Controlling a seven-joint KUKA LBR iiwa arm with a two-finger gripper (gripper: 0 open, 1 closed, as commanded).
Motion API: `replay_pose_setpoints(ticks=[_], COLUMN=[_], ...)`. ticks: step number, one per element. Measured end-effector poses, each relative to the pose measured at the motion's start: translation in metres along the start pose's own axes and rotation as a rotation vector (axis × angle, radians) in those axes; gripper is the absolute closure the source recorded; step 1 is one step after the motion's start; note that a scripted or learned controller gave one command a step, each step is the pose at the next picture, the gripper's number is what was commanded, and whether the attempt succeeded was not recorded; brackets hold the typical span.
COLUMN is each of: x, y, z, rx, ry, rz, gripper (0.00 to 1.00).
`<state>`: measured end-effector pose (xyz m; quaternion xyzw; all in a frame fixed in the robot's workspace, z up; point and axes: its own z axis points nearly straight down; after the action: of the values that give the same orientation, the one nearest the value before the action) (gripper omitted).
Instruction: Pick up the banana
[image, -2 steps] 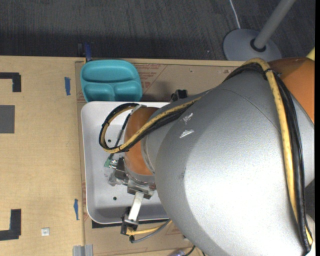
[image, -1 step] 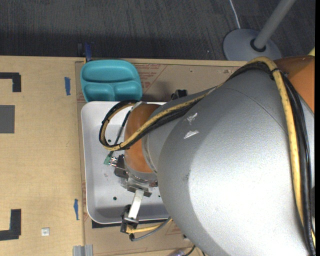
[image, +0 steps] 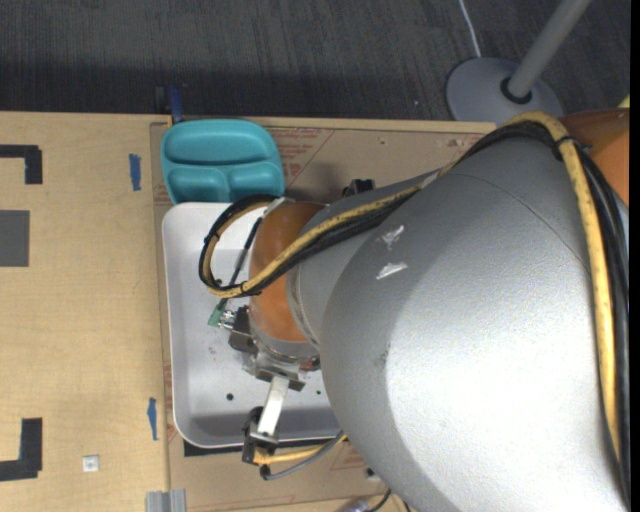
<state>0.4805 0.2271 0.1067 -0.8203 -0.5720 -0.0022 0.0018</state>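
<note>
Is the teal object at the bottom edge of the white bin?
No, the teal object sits at the top edge of the white bin.

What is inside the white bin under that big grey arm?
The white bin shows a bare floor strip along the view's left, with a teal plastic piece at its far end. The grey arm covers the rest, so whatever lies beneath it is hidden.

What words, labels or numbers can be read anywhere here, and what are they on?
No text here is legible.
Faint reddish print on the brown board, beside the teal block: too blurred to read.
Black corner marks on the bench at the left: shapes, not letters.
</note>
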Motion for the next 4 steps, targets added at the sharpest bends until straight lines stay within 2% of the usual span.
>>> replay_pose_setpoints(ticks=[1, 2, 3, 4], x=[-0.073, -0.039, -0.003, -0.003], y=[0.025, 0.013, 0.001, 0.001], z=[-0.054, 0.020, 0.020, 0.011], rx=[0.000, 0.000, -0.005, -0.004], ry=[-0.007, -0.004, -0.005, -0.006], rz=[0.002, -0.176, -0.043, -0.044], gripper=[1.00, 1.00, 1.00, 1.00])
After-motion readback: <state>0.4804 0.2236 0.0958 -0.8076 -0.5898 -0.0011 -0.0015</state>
